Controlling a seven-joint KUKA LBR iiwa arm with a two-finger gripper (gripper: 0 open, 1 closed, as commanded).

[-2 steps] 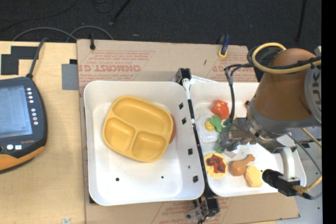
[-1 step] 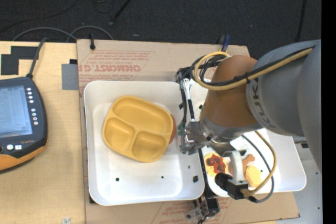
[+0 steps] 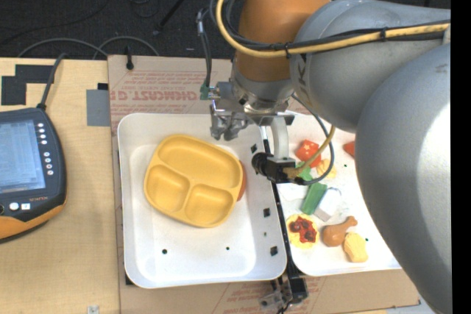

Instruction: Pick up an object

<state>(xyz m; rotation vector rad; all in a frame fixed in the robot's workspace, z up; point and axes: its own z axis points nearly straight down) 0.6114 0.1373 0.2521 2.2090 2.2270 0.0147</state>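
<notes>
Over the far edge of the left bin (image 3: 140, 232), the gripper (image 3: 229, 125) is hanging just beyond a yellow divided plate (image 3: 193, 180), nothing showing between its fingers; whether they are spread or closed cannot be told. Toward the right bin's (image 3: 383, 261) near edge, a green block (image 3: 313, 198), a drumstick (image 3: 337, 231) and a yellow piece (image 3: 355, 247) are lying close together.

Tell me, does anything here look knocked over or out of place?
Nothing stands out. The yellow divided plate lies flat in the left bin, sitting a bit askew to its walls. Small toy foods lie loosely scattered in the right bin.
</notes>
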